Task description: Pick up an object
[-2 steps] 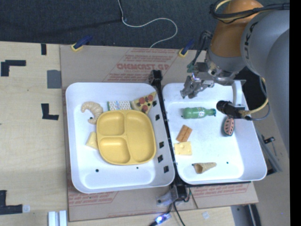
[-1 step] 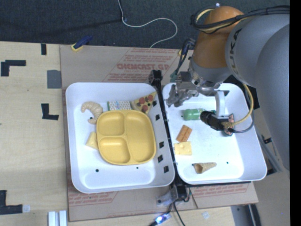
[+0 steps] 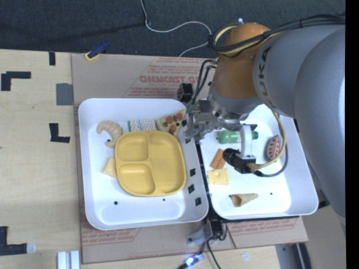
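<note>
Reaching in over the right bin (image 3: 291, 206), the arm (image 3: 303, 66) sets its gripper (image 3: 197, 125) low at that bin's upper-left corner, beside the wall shared with the left bin (image 3: 92, 167). Whether the gripper is released or clenched cannot be told, and nothing is seen held in it. Taking the gripper as landmark: a green piece (image 3: 229, 135) lies just to its right; an orange piece (image 3: 217, 159) lies a little below it, long axis slanting up to the right; a cheese square (image 3: 219, 176) sits under that; a cone (image 3: 243, 198) lies farther down, long axis nearly level, tip to the left. A melon slice (image 3: 272, 148) lies well to the right. Left of the gripper, across the wall, sits a yellow plate (image 3: 150, 162). Judged from this layout, the green piece is the nearest candidate, needing a short shift right.
</note>
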{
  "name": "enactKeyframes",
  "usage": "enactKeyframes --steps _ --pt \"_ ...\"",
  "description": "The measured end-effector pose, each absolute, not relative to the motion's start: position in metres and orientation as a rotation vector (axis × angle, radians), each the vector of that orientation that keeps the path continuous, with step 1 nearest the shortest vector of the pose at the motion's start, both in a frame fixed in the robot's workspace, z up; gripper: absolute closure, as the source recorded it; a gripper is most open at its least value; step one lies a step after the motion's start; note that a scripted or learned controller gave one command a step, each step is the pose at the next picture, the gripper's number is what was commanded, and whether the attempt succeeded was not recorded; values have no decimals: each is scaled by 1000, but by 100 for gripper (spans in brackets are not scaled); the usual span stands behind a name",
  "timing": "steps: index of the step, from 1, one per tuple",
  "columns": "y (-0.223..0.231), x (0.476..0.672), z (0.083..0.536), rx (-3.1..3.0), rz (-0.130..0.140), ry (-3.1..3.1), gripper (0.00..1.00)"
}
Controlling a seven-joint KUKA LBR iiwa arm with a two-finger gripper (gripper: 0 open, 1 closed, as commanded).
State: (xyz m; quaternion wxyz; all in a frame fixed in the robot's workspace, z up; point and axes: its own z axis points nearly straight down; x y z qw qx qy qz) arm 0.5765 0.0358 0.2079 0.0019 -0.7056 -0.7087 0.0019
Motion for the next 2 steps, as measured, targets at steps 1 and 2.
enactKeyframes --steps 1,2 --pt "82 536 225 -2210 2 -2227 100" --pt "93 531 219 -2216 5 -2223 100"
